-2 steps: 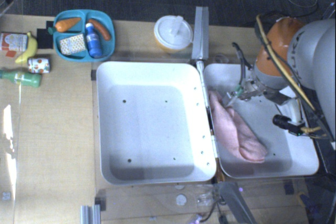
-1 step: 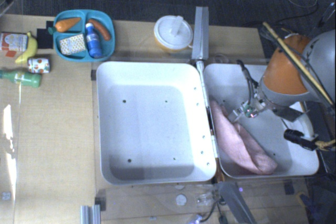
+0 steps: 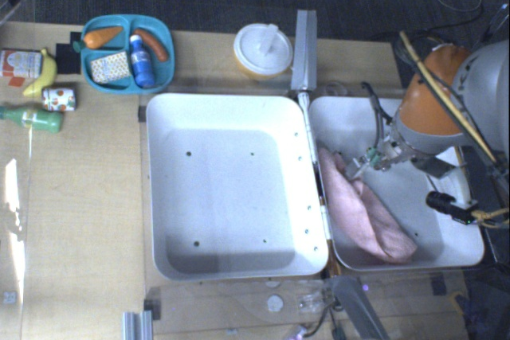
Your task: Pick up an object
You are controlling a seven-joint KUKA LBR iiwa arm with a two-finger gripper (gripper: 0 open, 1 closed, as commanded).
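A pink cloth (image 3: 362,211) lies crumpled along the left side of the right bin (image 3: 450,247), running from its upper left toward the front. My gripper (image 3: 369,162) hangs low over the cloth's upper end, at the end of the grey arm with the orange band (image 3: 426,111) that comes in from the right. The fingertips sit at or just above the cloth's top edge; I cannot tell whether they touch it or grip it.
The left bin (image 3: 231,187) stands beside the right one, with a metal divider (image 3: 303,52) behind their shared edge. Behind the bins sit a white lidded cup (image 3: 263,50) and a blue tray (image 3: 127,52) of toy food. Small toys (image 3: 36,87) lie at far left.
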